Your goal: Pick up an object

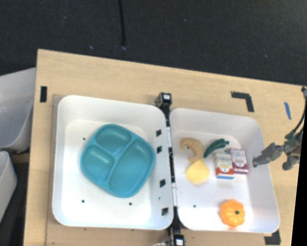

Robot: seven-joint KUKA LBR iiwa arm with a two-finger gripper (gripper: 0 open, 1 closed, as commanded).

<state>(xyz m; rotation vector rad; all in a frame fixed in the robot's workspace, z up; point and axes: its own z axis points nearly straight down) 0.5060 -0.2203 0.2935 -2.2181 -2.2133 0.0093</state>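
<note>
Left of the bench, off its edge: pale grey-white containers against the dark floor.

Left bin: I see one thing in it, a teal divided plate with three compartments. It lies flat, roughly centred and turned a little askew.

Seam between the bins: a row of small black clips runs down the middle, with a black fitting at each end.

Right bin, left to right:
- A tan curved piece in the upper left part.
- A yellow rounded fruit just below it, touching or nearly so. I can't tell which.
- A green pepper-shaped item, tilted, just right of the tan piece.
- Two small cartons side by side: one with an orange band, one with red print. They look to be touching.
- An orange pumpkin-like object alone in the lower right, well apart from the rest.

Gripper: I see it at the right rim of the right bin, level with the cartons and just beside the red-printed one, but apart from it. Nothing sits in its grasp. It is partly cut off at the frame edge, so I cannot tell whether it is apart or together.

Bench top, upper right: a black corner mark and a short blue mark.
</note>
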